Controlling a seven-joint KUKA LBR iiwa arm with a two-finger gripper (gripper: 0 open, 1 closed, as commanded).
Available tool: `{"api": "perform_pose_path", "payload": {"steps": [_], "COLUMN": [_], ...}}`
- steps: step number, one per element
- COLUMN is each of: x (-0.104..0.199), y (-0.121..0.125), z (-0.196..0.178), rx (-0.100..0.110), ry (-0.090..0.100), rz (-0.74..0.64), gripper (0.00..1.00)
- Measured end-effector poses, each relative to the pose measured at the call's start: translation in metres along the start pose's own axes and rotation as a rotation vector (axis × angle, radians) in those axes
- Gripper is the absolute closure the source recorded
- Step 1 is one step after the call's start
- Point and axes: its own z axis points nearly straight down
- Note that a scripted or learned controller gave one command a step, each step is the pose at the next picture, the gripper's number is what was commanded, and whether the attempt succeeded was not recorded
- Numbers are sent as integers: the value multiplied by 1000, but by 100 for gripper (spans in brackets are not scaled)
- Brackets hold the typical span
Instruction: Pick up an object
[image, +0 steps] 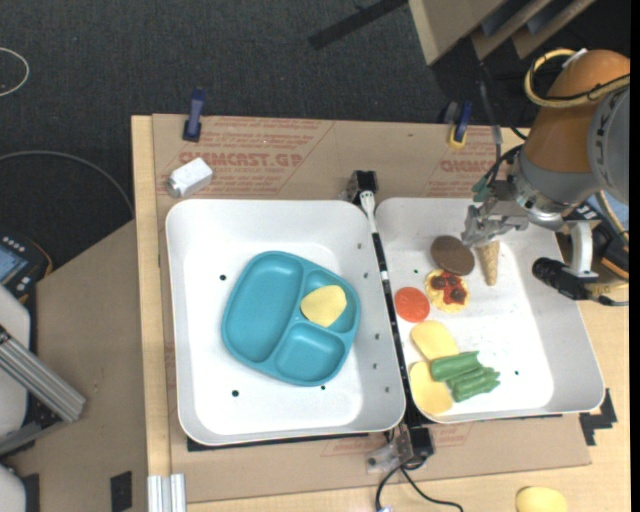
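Gripper (490, 228) sits low over the right white bin (560, 370), near its back edge; can't tell its state from here. Directly under it: tan ice-cream cone (489, 262), flat brown oval patty (452, 254) just beside. Teal divided plastic plate (262, 318) in left white bin (195, 300) holds a yellow chip-like piece (324, 304).

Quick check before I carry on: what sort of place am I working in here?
Probably a robotics lab test bench, not a kitchen: two white bins on a clamped cardboard sheet, toy food like the green beans, a blue divided plate, and loose cables on dark carpet.
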Motion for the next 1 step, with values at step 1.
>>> {"api": "perform_pose_path", "payload": {"steps": [1], "x": [47], "y": [-75], "z": [-34], "rx": [12], "ry": [4], "rz": [-1], "gripper": [100]}}
